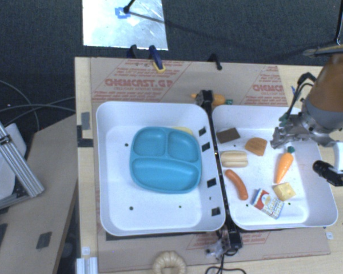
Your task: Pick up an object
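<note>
The right bin (323,210) holds several toy foods: a brown block (227,135), an orange-brown bread piece (256,146), a hot dog bun (234,158), a red sausage (236,184), an orange carrot (283,167), a yellow cheese wedge (284,191) and a small printed carton (268,203). My gripper (282,140) hangs over the bin's upper right part, just above the carrot's green top and to the right of the bread piece. Nothing shows in its grasp.
The left bin (111,210) holds a blue divided plate (164,158) with a yellow item (186,130) peeking out behind it. Black clips line the wall between the bins (212,164). The grey arm (331,107) crosses the right bin's far right corner.
</note>
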Robot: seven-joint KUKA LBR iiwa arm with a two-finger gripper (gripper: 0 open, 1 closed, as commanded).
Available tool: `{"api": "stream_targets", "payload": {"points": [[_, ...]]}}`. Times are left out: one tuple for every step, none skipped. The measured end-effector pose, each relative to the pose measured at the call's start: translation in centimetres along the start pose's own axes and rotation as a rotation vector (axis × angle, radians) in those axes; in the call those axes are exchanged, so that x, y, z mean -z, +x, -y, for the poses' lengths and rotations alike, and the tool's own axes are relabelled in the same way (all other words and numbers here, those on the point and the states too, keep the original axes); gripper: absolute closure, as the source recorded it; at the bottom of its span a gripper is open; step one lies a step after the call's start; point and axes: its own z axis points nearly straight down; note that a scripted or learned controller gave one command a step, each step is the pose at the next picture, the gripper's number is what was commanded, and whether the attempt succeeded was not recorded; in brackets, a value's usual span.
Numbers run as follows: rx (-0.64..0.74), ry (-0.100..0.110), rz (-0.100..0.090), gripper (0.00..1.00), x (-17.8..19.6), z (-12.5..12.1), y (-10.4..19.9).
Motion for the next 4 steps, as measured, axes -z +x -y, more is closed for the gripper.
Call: {"api": "stream_targets", "payload": {"points": [[0.001, -0.001, 0.0, 1.0, 6.5, -0.4, -0.2], [0.001, 0.004, -0.002, 1.0, 6.5, -0.5, -0.2], [0.005, 0.005, -0.004, 1.0, 7.6, 1.1, 4.7], [0.005, 0.009, -0.005, 1.0, 6.3, 3.5, 9.5]]}}
